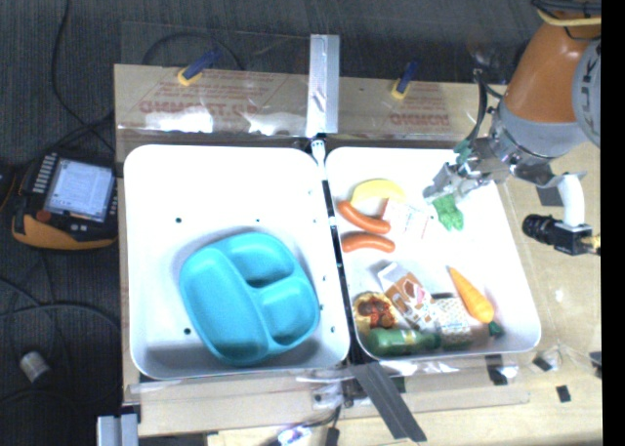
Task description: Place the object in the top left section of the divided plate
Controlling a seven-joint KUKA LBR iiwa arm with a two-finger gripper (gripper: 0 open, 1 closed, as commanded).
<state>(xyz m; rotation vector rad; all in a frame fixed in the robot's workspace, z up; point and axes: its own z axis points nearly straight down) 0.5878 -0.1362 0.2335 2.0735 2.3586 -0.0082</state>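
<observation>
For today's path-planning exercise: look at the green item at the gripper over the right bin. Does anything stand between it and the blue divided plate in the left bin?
The green item sits at the gripper. Between it and the divided plate lie a yellow piece, two sausages and the bins' adjoining walls. All are low, so a lifted carry would probably clear them.

The divided plate [250,296] is light blue, with rounded corners and three sections; it lies flat in the left bin, turned at a slant, toward the bin's near right part, all sections bare; a small green object [450,213] sits in the right bin near its far right side, just below the arm's end; whether it is gripped cannot be told.
</observation>
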